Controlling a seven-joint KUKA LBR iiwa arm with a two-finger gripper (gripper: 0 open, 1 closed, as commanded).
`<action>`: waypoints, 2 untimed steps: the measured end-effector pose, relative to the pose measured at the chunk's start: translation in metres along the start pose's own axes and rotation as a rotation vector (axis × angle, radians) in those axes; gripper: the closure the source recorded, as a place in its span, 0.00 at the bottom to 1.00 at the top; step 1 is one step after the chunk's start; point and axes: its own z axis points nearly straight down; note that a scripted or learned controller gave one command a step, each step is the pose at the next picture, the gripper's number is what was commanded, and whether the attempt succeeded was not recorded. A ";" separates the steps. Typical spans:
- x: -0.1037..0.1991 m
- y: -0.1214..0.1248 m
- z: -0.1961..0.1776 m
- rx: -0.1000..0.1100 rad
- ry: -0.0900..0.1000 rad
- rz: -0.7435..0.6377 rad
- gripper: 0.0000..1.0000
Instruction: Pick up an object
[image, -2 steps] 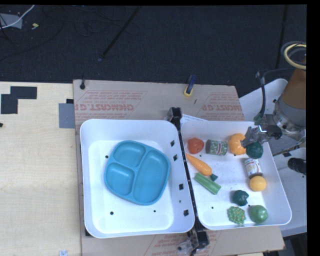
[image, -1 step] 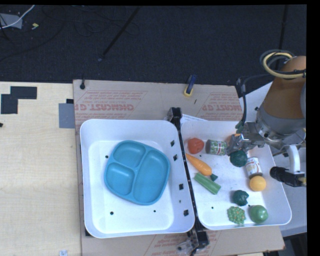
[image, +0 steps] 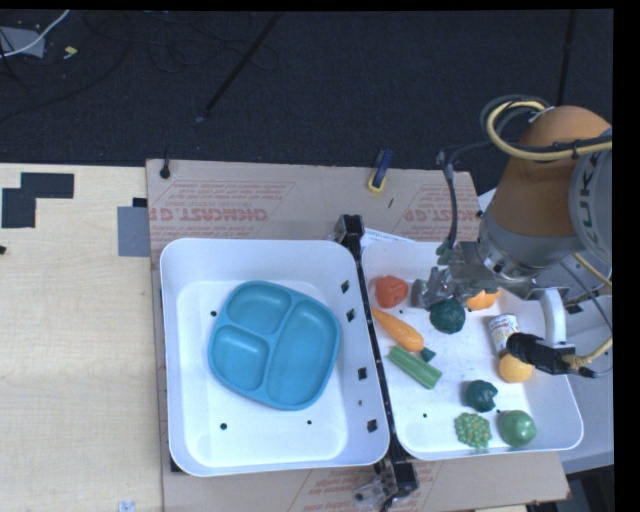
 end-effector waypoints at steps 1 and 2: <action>0.061 -0.014 -0.003 0.001 0.000 -0.001 1.00; 0.118 -0.034 0.000 0.002 0.000 -0.001 1.00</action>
